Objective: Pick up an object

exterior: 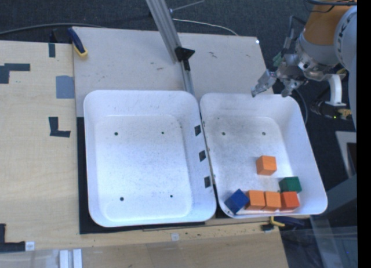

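1. Lying along the near rim of the right bin (301, 139) are a blue block (236, 201), a row of orange blocks (272, 200) and a green block (290, 184).
2. A lone orange block (266, 165) sits just beyond them, apart and easiest to reach.
3. Farthest, the gripper (272, 82) hovers over the bin's far rim with nothing between its fingers; whether they are spread or closed I cannot tell. The lone block lies toward the camera from it.

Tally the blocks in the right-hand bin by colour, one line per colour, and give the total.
Orange blocks: 4, one alone and three in a row at the near wall
Blue block: 1
Green block: 1
Total: 6, all in the right bin
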{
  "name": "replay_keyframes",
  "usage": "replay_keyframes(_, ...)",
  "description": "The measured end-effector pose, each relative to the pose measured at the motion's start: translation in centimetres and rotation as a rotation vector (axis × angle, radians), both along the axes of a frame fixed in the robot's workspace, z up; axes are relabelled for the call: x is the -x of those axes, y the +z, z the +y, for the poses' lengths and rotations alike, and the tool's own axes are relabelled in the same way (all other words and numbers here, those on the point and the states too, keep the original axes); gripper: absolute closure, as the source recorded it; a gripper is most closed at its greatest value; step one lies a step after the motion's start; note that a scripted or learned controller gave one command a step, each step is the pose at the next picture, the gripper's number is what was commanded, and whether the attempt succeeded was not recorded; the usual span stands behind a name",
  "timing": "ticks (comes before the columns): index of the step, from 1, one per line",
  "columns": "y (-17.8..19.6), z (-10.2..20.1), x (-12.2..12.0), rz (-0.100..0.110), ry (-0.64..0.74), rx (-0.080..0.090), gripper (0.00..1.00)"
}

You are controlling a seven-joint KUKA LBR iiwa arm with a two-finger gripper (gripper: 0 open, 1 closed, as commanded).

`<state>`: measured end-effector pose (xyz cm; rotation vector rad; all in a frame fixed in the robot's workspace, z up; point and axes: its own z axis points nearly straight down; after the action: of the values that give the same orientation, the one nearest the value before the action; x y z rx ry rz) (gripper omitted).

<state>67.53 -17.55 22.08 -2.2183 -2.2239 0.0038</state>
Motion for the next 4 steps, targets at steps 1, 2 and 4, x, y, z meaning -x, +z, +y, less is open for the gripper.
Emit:
replay_keyframes(1, -10.9, -0.5, 4.3, 0.009, -0.002, -0.003, 0.0)
replay_keyframes(2, -13.1, 1.7, 8.8, 0.006, -0.002, -0.003, 0.0)
replay_keyframes(4, -12.8, 3.0, 19.2, -0.006, -0.003, 0.001, 0.0)
